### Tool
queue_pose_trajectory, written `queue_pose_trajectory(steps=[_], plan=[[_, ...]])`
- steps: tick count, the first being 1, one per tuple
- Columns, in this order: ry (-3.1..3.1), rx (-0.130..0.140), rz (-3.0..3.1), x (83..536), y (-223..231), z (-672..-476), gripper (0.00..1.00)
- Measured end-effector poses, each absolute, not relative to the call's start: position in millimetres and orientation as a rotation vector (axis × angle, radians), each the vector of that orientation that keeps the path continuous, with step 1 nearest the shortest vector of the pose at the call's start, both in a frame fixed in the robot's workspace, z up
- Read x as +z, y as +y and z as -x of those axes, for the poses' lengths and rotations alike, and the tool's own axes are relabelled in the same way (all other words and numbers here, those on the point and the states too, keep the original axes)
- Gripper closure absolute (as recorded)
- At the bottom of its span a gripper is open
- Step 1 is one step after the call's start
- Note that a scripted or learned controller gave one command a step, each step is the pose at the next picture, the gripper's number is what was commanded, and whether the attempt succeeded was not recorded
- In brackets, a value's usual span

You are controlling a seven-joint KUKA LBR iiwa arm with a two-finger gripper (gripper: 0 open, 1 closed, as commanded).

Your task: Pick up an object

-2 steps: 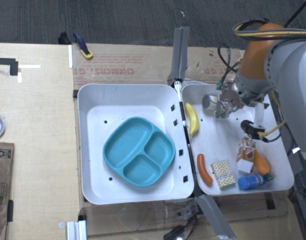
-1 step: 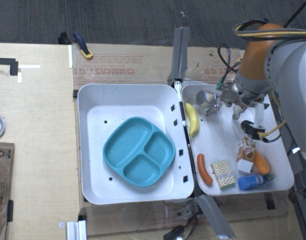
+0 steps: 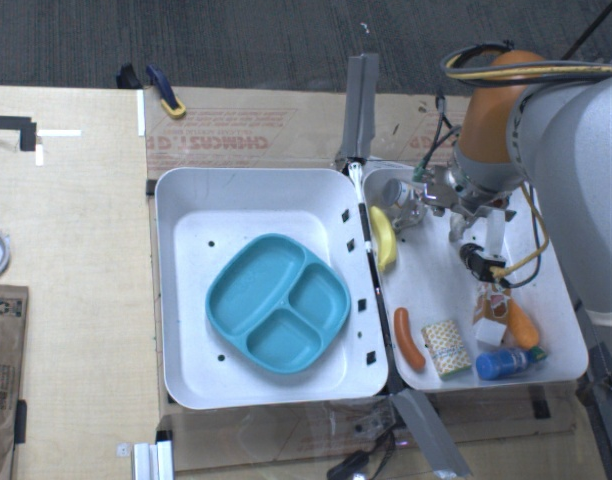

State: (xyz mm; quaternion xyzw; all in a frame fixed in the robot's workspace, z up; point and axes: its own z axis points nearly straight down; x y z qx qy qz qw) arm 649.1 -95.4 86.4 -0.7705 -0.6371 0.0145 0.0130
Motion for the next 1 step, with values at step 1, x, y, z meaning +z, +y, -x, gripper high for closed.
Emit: queue_pose_trajectory(steps=[1], plan=[[-1.986, 0.040, 2.404, 95.8, -95.5, -650.2, 1.00]])
